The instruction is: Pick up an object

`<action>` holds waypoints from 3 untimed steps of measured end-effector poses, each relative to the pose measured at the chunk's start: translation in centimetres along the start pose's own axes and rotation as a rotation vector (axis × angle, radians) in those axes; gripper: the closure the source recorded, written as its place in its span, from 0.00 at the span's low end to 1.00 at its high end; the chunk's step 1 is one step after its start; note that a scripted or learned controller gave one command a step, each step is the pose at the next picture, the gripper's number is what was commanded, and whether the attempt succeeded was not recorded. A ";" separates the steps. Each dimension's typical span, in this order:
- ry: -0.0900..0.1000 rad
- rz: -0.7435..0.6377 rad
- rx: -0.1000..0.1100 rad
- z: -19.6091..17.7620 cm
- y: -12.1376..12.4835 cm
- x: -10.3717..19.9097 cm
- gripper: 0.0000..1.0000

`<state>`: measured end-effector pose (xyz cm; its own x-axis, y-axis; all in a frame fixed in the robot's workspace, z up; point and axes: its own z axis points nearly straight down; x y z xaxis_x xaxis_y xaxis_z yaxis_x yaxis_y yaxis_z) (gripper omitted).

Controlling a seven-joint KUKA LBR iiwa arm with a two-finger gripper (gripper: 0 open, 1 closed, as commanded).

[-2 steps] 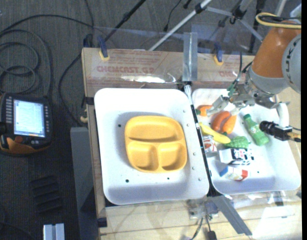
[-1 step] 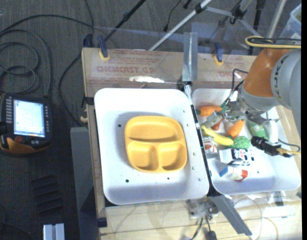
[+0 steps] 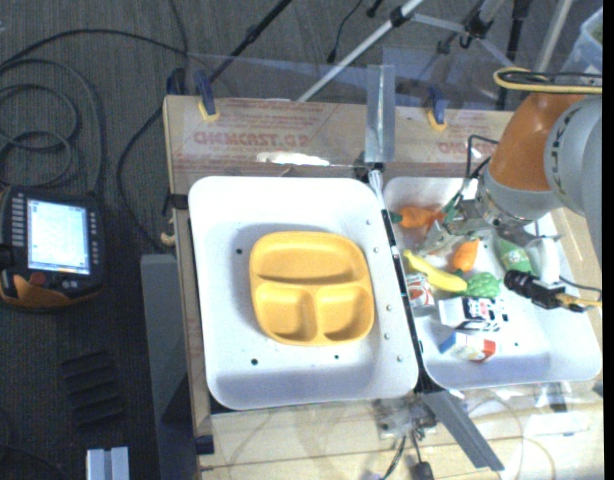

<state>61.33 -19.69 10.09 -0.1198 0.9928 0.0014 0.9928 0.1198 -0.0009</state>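
Observation:
The right bin (image 3: 547, 360) holds several small things. A yellow banana (image 3: 434, 272) lies near its left wall, with an orange carrot-like piece (image 3: 418, 215) behind it. A small orange item (image 3: 465, 255) and a green broccoli-like piece (image 3: 483, 284) sit near the middle. Nearer the front are a white and blue carton (image 3: 477, 312) and a red and white box (image 3: 468, 347). My gripper (image 3: 453, 216) hangs low over the back of this bin, between the carrot-like piece and the small orange item. Nothing shows as lifted by it.
The left bin (image 3: 219, 268) holds a yellow sectioned tray (image 3: 311, 286). A small can (image 3: 419, 291) stands by the divider between the bins. A green item (image 3: 516, 259) lies under the wrist. A metal post (image 3: 376, 118) rises behind the bins.

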 end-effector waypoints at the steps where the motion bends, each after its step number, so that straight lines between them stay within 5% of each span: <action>1: -0.004 0.338 -0.005 1.2 3.3 -3.0 1.00; 2: -0.005 0.488 0.002 -9.2 5.9 2.7 1.00; 3: -0.006 0.318 0.002 -11.3 5.8 2.1 1.00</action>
<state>66.83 -16.97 21.35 0.1971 0.9804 -0.0056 0.9804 -0.1971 -0.0021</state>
